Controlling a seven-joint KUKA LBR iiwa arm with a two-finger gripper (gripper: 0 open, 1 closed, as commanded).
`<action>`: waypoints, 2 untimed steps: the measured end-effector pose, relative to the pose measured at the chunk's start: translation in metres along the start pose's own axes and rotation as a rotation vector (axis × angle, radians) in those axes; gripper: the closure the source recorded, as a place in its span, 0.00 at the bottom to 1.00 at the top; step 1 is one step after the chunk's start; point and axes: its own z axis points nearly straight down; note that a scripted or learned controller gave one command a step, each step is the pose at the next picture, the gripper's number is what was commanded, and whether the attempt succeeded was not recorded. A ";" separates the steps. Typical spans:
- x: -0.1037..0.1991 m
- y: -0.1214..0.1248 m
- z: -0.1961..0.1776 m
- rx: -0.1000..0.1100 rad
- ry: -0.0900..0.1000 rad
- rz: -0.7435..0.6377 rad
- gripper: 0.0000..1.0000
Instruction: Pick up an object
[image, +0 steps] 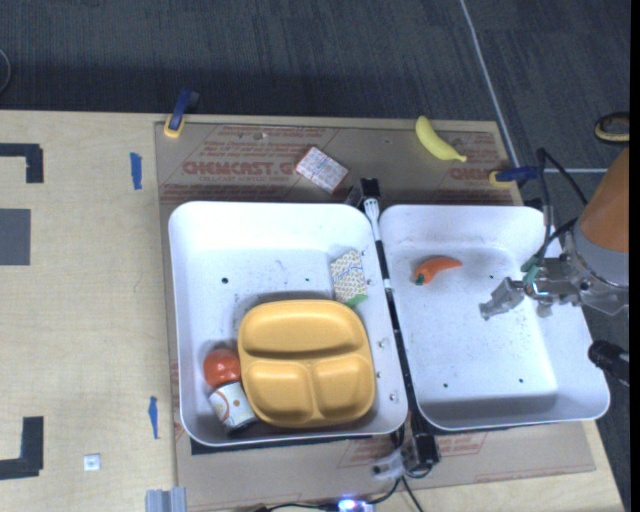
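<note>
In the right bin (500, 385) a small orange pepper-shaped object (436, 268) lies near the far wall. My gripper (500, 299) hovers over the right bin's right part, to the right of and slightly nearer than the orange object, apart from it. Nothing shows between its fingers. The left bin (200, 300) holds a yellow divided tray (304, 360), a red and white can-like item (226, 385) at its left, and a small patterned packet (348, 275) against the right wall.
A yellow banana (438, 140) and a small patterned card (320, 169) lie on the cardboard behind the bins. Blue clamps (180, 110) hold the board's corners. The arm's orange band (608, 205) rises at the right edge.
</note>
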 end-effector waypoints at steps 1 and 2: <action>0.017 0.011 0.100 -0.006 -0.002 0.000 0.00; 0.054 0.007 0.101 -0.003 0.000 0.000 0.00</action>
